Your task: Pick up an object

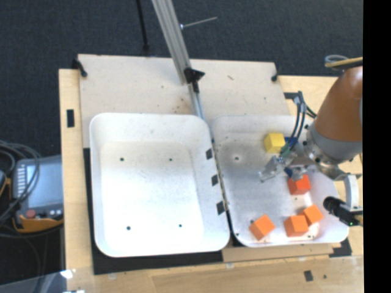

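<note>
An orange block (299, 185) lies in the right bin (244, 224), just below the gripper (287, 168) of the grey-and-orange arm (339, 118) that reaches in from the right. Whether that block sits between the fingers or merely beside them cannot be told from here, nor can the gripper's state, open or closed. A yellow block (274, 142) rests near the upper middle of the same bin, just above and left of the gripper. Three more orange blocks line the bin's lower edge: one (263, 227) toward the left, one (296, 225) to its right, and a third (313, 214) touching that one near the corner. The left bin (153, 182) stands alongside, its rim touching the right bin's. A slanted metal rail (174, 35) rises from the bench (183, 81) behind the two bins.
</note>
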Tool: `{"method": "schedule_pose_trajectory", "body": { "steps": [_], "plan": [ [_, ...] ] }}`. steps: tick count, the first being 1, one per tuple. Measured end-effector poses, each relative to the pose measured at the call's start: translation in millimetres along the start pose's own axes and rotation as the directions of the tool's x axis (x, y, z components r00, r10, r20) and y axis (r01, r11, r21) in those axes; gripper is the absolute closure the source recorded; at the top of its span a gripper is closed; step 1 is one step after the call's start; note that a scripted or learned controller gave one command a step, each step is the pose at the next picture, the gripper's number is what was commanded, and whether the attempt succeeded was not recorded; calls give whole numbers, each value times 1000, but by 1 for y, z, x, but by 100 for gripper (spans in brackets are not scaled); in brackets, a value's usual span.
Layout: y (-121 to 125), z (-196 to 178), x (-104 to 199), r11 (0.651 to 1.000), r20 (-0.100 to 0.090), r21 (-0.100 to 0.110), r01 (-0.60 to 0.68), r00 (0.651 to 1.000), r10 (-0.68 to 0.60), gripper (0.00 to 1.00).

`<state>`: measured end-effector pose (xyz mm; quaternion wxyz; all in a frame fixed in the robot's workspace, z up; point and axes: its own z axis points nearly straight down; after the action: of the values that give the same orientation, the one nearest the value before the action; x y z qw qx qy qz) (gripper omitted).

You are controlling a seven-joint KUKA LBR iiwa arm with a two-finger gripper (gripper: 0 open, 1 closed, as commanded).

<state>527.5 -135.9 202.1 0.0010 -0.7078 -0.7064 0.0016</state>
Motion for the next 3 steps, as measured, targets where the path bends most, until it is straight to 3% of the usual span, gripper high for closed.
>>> {"method": "schedule_pose_trajectory", "body": {
  "steps": [2, 3],
  "plan": [
    [-7, 99, -8, 1000, 0, 1, 0, 1000, 0, 0],
    [-4, 85, -9, 1000, 1, -10, -7, 1000, 7, 100]
  ]
}}
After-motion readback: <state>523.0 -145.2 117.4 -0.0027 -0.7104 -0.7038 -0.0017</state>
